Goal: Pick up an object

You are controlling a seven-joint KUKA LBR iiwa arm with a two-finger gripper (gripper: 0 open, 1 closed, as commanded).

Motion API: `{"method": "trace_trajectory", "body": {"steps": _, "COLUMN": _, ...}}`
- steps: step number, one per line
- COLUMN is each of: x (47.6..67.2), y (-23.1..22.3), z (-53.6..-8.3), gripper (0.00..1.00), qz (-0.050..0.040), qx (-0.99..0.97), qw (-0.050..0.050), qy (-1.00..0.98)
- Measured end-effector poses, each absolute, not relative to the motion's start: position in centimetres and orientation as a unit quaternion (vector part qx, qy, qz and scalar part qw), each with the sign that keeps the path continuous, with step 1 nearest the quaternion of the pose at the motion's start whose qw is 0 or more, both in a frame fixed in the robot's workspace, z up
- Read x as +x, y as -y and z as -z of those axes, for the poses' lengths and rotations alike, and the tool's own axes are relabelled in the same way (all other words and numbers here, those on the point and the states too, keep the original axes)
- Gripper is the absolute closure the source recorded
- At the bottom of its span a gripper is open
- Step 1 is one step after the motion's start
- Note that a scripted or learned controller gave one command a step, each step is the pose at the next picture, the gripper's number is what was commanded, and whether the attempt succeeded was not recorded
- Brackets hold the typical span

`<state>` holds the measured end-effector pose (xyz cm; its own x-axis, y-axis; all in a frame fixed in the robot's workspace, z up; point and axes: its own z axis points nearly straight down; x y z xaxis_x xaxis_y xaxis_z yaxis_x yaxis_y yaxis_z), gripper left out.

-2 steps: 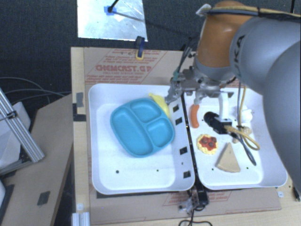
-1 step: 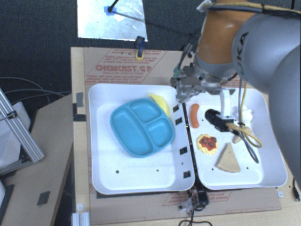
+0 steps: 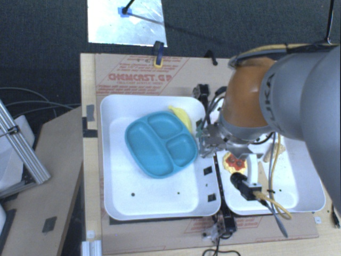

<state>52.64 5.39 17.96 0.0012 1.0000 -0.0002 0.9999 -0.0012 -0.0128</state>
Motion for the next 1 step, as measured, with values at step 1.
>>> {"method": "trace_trajectory", "body": {"steps": 1, "x": 48.61, "y": -0.26, "z": -18.41, "gripper": 1.0, "qz": -0.0013, "qx": -0.709, "qw": 0.0, "qy": 0.705}}
